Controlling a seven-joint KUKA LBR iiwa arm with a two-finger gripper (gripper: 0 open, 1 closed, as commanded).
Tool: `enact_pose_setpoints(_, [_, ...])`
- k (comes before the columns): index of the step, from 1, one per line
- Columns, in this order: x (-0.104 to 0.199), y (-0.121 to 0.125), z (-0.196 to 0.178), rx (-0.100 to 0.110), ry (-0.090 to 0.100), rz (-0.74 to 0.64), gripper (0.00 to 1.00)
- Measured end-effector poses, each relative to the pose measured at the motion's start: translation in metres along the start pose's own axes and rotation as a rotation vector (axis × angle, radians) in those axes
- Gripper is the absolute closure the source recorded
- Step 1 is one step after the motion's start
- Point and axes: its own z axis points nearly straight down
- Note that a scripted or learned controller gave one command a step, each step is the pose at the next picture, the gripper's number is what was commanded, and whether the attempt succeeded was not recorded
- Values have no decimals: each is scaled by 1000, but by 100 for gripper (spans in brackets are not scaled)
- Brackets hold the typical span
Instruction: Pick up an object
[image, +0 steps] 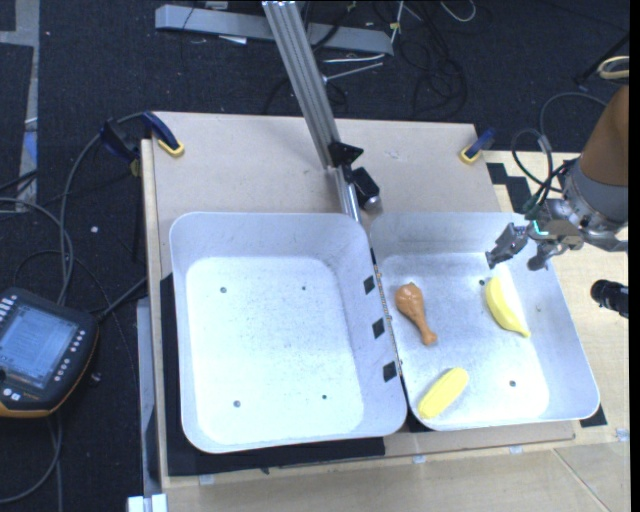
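Gripper (522, 246) hung spread and unloaded, right of frame, above the banana (506, 307). I judged the toy light, rigid, slick; best pinched across its middle.

The gripper (524, 248) hangs with jaws spread above the right bin's (440, 240) far right corner, holding nothing. Just below it a banana (505, 306) lies by the right wall. A drumstick (416, 311) rests near the bin's left wall, a yellow corn cob (442, 392) toward its near edge.
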Motion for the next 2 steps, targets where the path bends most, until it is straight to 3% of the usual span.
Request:
enact_pose_setpoints(1, [0, 0, 0, 0, 0, 0, 0])
enact_pose_setpoints(2, [-7, 0, 60, 5, 1, 1, 0])
